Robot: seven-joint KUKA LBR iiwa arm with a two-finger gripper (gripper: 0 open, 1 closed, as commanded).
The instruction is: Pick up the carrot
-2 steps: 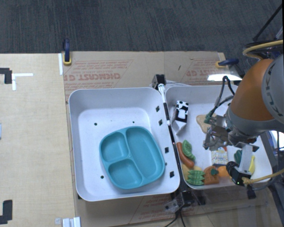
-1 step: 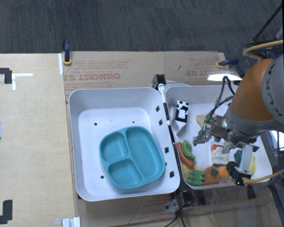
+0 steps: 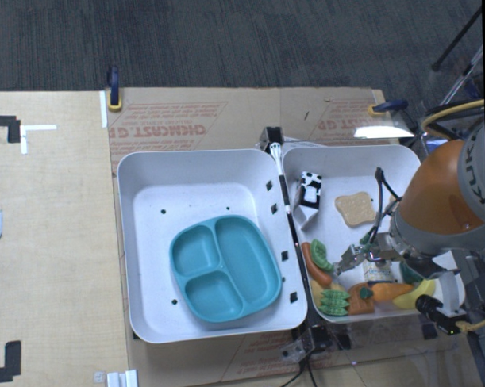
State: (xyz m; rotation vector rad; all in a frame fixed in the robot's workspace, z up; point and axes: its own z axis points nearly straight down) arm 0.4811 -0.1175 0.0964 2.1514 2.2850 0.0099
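Down at the right bin's [image 3: 400, 153] near edge lies the carrot [image 3: 373, 294], a smooth orange taper with a ridged green top, just under the gripper [image 3: 357, 256]. Its thin metal jaws stand slightly apart, clamping nothing, above the carrot.

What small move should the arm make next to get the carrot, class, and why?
Probably shift the gripper toward the near wall of the right bin and lower it. It hangs over the bin's middle, while one carrot lies nearer that wall, and another lies by the left wall.
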